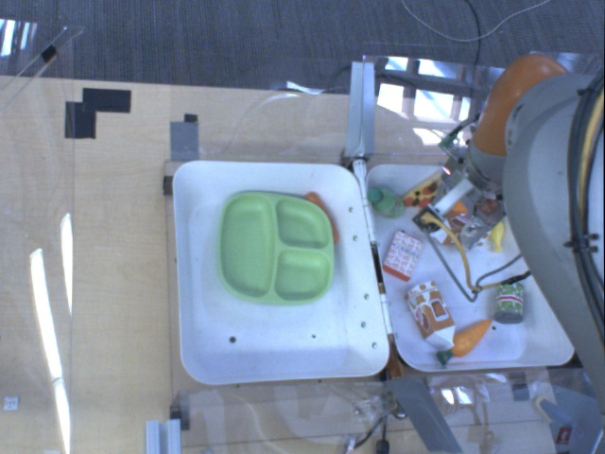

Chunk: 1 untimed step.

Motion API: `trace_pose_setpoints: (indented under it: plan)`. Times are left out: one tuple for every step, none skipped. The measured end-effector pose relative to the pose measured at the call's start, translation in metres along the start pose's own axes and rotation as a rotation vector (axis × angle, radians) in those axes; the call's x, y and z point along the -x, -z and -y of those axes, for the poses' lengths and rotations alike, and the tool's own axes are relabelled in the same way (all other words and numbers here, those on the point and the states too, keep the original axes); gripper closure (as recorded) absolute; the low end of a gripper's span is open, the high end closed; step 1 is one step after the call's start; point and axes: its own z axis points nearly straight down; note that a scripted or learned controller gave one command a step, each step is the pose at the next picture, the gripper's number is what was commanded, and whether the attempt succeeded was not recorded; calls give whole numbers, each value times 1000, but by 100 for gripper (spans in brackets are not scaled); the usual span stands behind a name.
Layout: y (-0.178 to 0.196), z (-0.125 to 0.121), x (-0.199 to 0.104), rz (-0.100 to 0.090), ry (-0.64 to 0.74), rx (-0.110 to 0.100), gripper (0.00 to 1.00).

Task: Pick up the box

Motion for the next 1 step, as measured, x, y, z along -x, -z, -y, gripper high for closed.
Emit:
trace_pose_setpoints:
  plan:
    - [-1, 1, 1, 3, -1, -4, 0]
